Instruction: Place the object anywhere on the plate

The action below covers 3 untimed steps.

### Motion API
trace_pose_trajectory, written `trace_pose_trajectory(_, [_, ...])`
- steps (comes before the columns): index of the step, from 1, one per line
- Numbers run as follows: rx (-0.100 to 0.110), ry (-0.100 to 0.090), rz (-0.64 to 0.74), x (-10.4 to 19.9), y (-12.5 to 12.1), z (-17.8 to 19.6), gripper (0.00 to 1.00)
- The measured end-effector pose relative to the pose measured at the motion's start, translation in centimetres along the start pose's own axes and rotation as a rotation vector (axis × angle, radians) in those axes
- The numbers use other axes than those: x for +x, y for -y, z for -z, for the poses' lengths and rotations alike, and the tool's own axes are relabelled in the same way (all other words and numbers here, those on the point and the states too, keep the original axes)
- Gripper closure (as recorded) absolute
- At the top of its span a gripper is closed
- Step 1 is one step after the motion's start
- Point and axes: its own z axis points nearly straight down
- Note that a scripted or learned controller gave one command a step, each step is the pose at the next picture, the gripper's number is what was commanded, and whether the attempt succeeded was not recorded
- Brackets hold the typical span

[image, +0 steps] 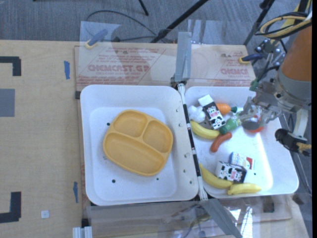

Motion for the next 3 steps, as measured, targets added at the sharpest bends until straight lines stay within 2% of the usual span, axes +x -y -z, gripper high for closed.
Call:
trace_pose_trajectory(1, [0.003, -0.001, -0.229, 1.7, -1.2, -4.0, 1.0])
trace_pose_trajectory(2, [-0.001, -0.001, -0.19, 12.9, 4.8, -7.0, 1.0])
trace_pose_trajectory(3, [-0.002, -0.001, -0.044, 20.7, 1.1, -6.7, 1.0])
